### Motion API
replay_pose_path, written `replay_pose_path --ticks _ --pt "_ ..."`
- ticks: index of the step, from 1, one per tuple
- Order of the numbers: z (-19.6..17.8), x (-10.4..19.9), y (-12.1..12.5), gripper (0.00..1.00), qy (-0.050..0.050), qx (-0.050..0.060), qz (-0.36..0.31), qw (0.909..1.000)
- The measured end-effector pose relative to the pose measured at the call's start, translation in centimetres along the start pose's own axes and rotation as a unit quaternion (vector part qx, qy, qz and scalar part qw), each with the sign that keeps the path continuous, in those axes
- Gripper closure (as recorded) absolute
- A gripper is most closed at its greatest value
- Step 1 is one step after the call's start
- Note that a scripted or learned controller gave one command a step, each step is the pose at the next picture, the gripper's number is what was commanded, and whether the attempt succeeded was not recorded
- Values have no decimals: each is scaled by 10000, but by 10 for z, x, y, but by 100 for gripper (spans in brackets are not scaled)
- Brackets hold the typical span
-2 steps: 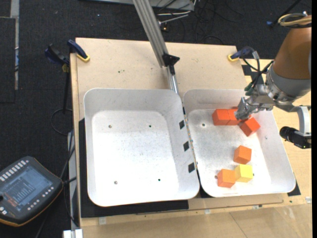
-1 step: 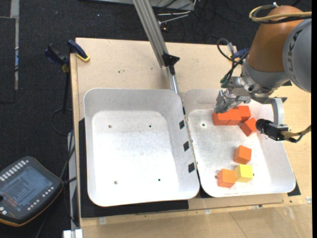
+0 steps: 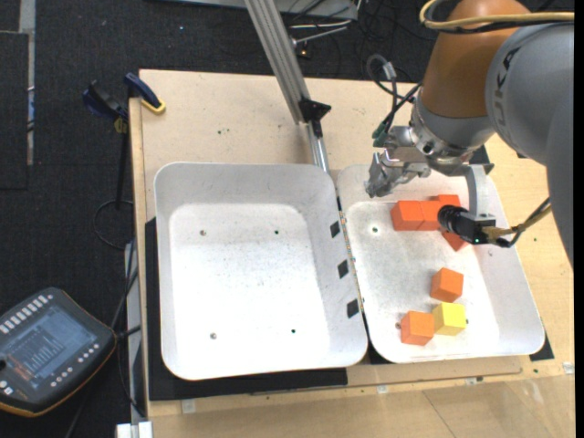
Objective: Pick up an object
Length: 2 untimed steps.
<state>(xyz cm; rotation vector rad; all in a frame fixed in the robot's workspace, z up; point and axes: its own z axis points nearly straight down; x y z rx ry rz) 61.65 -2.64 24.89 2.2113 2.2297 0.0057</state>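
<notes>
Nearest the cam: teach pendant (image 3: 46, 349) at bottom left, off the bench (image 3: 228, 117), prob parked there for the operator. Next, left bin (image 3: 182, 190), white, speckled. Right bin (image 3: 511, 327) sits just beside it, rims touching along the middle seam.

Right bin holds the candidates. Near end: orange block (image 3: 417, 327) touching a yellow block (image 3: 451, 318), the pair close to the front rim. A bit further in, another small orange block (image 3: 447, 284), apart from the pair. Further still, a bigger orange block (image 3: 416, 214) near the far end, w/ a red-orange piece (image 3: 453, 238) partly hidden behind the black cable fitting, can't tell its shape.

End effector (image 3: 381, 182) hangs over the far-left corner of the right bin, just beside the bigger orange block, not clearly on it. Nothing seen btwn its tips; open or clenched, can't tell, too small and dark. Arm (image 3: 474, 53) comes in from the right, wrist tilted down toward the bin, so prob lining up for a descent.

Judgement: pick not yet done, all blocks lie on the bin floor. Bigger orange block looks the likely target since it's closest. Risk: corner wall crowds the approach.

Far side: metal pole (image 3: 278, 48) slanting across the bench, blue clamps (image 3: 119, 99) at the far-left edge, likely fixing the board.
</notes>
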Motion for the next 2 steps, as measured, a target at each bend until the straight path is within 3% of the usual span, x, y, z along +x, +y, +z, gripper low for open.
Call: replay_pose_path --ticks 1,2 --pt "16 50 15 100 -3 12 1 10000" --pt "8 109 35 100 3 -3 4 10000"
